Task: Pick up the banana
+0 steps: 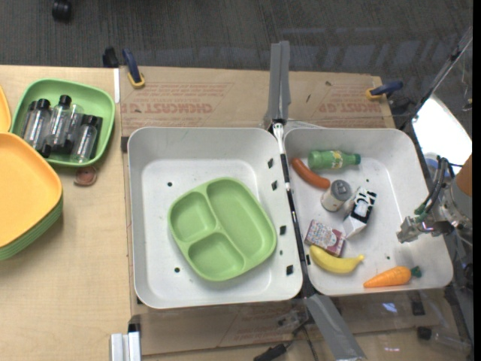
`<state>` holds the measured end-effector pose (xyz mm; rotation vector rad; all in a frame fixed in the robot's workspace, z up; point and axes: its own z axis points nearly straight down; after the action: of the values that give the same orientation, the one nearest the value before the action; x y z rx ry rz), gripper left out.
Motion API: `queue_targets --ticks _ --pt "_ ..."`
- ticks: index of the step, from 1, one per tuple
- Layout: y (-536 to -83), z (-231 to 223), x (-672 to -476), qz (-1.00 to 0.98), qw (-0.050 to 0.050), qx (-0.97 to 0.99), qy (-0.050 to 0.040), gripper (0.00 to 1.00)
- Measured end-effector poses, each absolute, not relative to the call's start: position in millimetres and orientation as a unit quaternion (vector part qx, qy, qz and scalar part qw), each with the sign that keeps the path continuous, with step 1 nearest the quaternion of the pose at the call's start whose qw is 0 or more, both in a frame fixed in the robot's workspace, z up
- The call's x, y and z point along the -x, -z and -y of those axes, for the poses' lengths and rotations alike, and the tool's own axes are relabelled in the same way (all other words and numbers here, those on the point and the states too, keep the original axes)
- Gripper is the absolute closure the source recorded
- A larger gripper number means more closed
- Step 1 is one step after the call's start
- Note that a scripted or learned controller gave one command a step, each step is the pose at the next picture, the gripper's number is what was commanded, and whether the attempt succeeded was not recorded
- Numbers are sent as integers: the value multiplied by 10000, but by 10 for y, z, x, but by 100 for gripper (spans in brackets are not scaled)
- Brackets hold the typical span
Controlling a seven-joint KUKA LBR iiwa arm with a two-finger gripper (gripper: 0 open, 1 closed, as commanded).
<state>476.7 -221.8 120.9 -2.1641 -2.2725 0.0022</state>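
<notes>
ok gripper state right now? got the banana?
Gripper: cannot be told whether open or closed; nothing visibly held, at the right bin's right edge. Banana lies in that bin.

place: robotics lab | cues: clamped cardboard bench [248, 100], carpet floor [225, 13], chair castor [62, 7]

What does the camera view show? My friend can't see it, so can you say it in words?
A yellow banana lies near the front of the right white bin, beside an orange carrot, a pink packet and a green bottle. The robot's gripper hangs at that bin's right edge; the left bin holds a green divided plate.
</notes>
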Motion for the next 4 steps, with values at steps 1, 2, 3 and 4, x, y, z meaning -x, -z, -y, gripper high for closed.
queue_targets --ticks 1,2,3,4 --pt "-1227 2217 -5118 7385 1 6742 -2 100" --pt "-910 2219 -4858 7529 11 6581 -4 100" --pt "-1130 2128 -5185 7652 -1 6438 -2 100" --pt "-1064 1977 -5030 7712 11 6366 -7 100"
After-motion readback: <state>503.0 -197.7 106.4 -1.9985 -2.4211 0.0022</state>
